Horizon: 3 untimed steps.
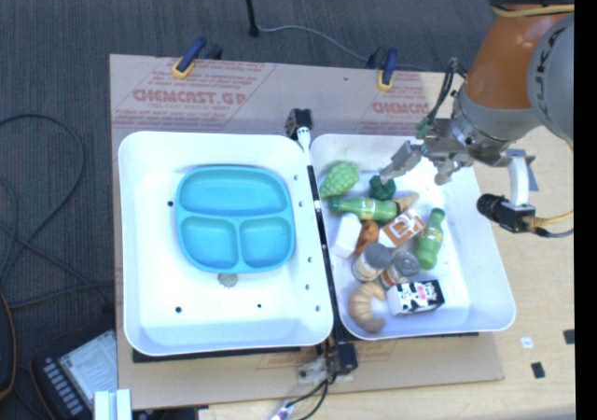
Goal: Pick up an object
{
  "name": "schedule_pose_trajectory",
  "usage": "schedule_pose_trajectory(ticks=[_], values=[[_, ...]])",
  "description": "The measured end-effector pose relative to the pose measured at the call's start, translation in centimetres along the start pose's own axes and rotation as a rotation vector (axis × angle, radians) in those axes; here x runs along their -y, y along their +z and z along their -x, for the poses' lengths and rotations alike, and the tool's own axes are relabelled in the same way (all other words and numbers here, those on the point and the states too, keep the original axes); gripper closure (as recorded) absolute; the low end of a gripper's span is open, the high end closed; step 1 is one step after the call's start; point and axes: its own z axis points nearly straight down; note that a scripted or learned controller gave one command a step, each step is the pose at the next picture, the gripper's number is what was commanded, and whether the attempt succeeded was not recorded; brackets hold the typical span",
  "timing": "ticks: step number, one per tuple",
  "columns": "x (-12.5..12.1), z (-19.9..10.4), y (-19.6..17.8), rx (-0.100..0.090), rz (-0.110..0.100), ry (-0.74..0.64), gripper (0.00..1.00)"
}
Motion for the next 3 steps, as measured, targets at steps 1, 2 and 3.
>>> schedule_pose_trajectory(ticks=[1,2,3], values=[[-1.0,-1.6,9.8,0.003,0.006,0.001,0.0],[-1.1,-1.5,8.8,0.005,0.01,0.001,1.0],[1.5,-8.0,-4.5,0.0,0.004,-0.001,1.0]])
